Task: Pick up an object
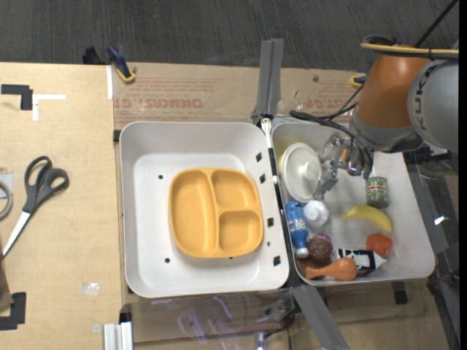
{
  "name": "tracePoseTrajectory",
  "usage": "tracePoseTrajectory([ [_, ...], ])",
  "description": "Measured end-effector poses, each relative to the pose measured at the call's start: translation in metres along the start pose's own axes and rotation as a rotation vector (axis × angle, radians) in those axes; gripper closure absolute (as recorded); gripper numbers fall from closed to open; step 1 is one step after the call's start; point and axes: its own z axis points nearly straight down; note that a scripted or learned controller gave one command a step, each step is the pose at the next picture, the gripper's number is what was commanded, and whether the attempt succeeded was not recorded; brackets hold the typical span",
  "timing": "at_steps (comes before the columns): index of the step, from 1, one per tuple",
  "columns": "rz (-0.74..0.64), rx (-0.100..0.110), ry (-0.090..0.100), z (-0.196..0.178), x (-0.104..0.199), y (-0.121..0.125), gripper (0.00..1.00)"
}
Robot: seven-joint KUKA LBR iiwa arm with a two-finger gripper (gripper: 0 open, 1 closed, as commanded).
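Bowl (298, 168) in the right bin's (413, 228) far-left corner, the gripper (330, 175) poised at its right rim.
Whether the fingers are apart or together I cannot tell; they blur against the white bowl, and nothing is visibly held. To take it well, I judge one finger should go inside the rim and one outside, closing on the thin edge, then lifting straight up clear of the bottle (295, 227) and the cap (316, 211) just beside. The arm (394, 93) hides the bin's far-right corner. The dark ball (319, 248), the orange thing (332, 270) and the black-and-white piece (359, 258) at the near edge are too crowded to name surely; the can (376, 191) has an unreadable label.
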Motion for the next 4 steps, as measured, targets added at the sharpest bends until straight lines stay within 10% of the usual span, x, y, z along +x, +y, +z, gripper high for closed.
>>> tracePoseTrajectory([
  [1,0.098,-0.001,-0.004,-0.002,0.022,-0.096,0.0],
  [2,0.107,-0.002,-0.007,-0.002,-0.026,-0.061,0.0],
  [3,0.104,-0.002,-0.015,-0.014,-0.028,-0.061,1.0],
  [4,0.117,-0.003,-0.004,-0.111,0.011,-0.001,1.0],
])
